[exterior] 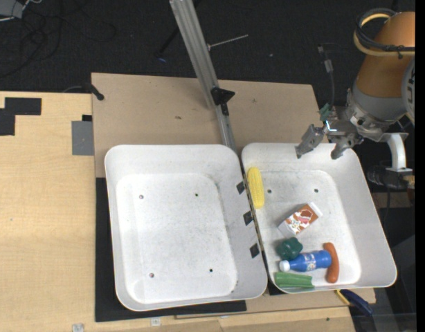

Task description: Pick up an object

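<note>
The objects to pick lie all in the right bin, mostly in its near half. A yellow corn cob rests along the left wall of this bin, just beside the divider between the two bins. Near the middle is a small red and white carton, lying flat and a little apart from the others, so it looks the easiest to grasp from above. Closer to the near rim, a dark green piece, a blue and white bottle, an orange sausage-shaped toy and a green pea pod are crowded together, some touching; I judge that fingers coming down there could push a neighbour.

The gripper hangs over the far rim of the right bin, well apart from all the objects. Its two fingers are spread apart and nothing is between them, so the pick is not yet begun.

The left bin has only its bare white floor. Both bins sit side by side on the tabletop.
</note>
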Robot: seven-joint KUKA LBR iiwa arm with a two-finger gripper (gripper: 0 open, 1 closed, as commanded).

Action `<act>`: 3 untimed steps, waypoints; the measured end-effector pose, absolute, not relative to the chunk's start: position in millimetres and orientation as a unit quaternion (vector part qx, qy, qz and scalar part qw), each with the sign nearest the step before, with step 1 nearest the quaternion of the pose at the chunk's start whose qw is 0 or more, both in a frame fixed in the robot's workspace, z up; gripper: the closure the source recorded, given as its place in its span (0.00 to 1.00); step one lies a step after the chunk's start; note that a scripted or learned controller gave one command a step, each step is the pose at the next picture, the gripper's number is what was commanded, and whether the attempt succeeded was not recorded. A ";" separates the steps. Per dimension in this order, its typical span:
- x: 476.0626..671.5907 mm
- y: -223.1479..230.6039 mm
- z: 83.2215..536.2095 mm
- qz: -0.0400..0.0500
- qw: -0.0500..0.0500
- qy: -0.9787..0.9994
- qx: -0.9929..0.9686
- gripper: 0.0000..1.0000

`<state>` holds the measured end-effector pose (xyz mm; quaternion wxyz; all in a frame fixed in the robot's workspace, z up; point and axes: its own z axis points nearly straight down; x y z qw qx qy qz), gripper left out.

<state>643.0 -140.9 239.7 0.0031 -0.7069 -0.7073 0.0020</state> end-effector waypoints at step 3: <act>638.3 -136.4 154.9 0.002 0.003 -0.707 -0.707 0.00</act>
